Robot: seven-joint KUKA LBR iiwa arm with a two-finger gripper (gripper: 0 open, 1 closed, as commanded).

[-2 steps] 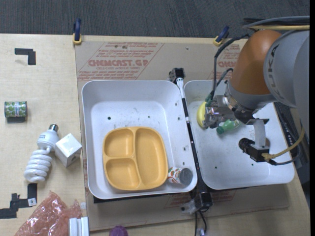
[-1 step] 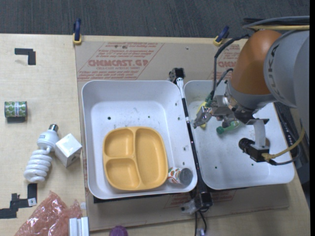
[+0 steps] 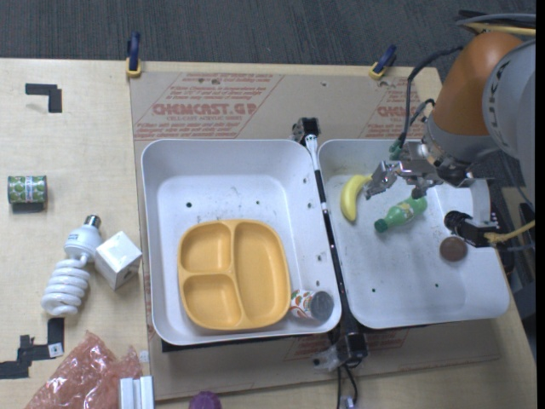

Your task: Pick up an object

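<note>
In the right bin (image 3: 409, 301) a yellow banana (image 3: 351, 197) lies near the left wall. A small green bottle (image 3: 400, 215) lies on its side to the right of the banana. My gripper (image 3: 396, 186) hovers just behind the bottle, between it and the banana's top. Its two fingers are spread open with nothing between them. A brown round object (image 3: 453, 248) rests near the right wall.
The left bin (image 3: 162, 177) holds a yellow divided plate (image 3: 232, 273) and a small can (image 3: 310, 305) at its front right corner. On the bench to the left lie a spiral light bulb (image 3: 70, 271), a white cube (image 3: 117, 258) and a green can (image 3: 26, 190).
</note>
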